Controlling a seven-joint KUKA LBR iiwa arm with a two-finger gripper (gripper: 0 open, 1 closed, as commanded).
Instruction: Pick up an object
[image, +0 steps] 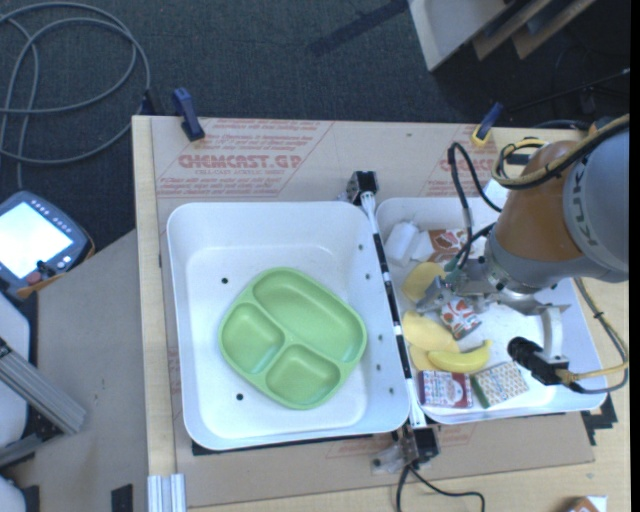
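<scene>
The end effector hung low in the right bin, above a banana. Whether it was spread or pinching anything, I cannot tell. A green tray lay in the left bin.

Pale green divided plate in the white left bin; yellow banana, red-and-white packets and a chequered green-and-pink carton in the white right bin; tan desk printed with red lettering; grey arm banded orange.
</scene>
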